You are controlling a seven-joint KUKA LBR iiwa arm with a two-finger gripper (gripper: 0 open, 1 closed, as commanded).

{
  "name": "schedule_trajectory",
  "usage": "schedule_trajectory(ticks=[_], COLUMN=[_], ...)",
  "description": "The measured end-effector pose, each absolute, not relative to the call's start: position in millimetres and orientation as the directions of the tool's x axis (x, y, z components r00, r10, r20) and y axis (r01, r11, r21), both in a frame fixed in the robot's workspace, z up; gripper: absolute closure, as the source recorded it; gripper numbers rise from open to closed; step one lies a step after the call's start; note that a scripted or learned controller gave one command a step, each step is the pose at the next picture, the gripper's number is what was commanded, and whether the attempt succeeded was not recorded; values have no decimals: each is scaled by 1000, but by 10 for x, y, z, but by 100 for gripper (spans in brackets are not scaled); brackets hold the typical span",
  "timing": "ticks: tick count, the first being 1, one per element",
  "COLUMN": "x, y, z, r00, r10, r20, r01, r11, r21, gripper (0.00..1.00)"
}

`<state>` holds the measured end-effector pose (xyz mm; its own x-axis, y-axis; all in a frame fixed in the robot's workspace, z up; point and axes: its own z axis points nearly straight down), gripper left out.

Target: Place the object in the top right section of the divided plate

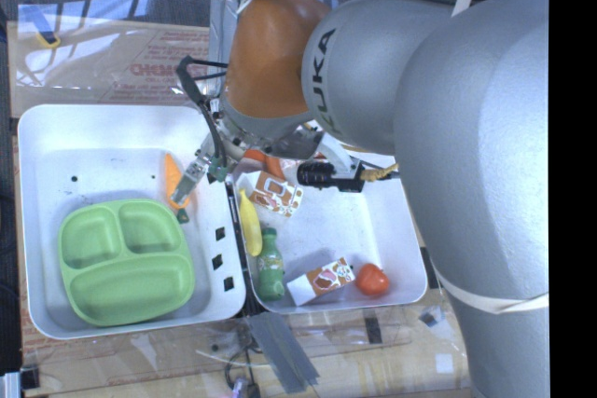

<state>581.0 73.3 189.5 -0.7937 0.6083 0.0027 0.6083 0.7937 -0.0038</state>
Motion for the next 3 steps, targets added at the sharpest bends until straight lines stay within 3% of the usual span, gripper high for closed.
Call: schedule_trajectory(ticks=[1, 2, 3], x=[5818, 5679, 5680], y=[737, 840, 839], z=[1961, 1880, 1881], r00=[-796, -783, -783], r10=[605, 622, 622], r20=[6, 5, 5], r01=[605, 622, 622], r11=[796, 783, 783], r21=[-8, -6, -6], gripper=[100, 100, 0])
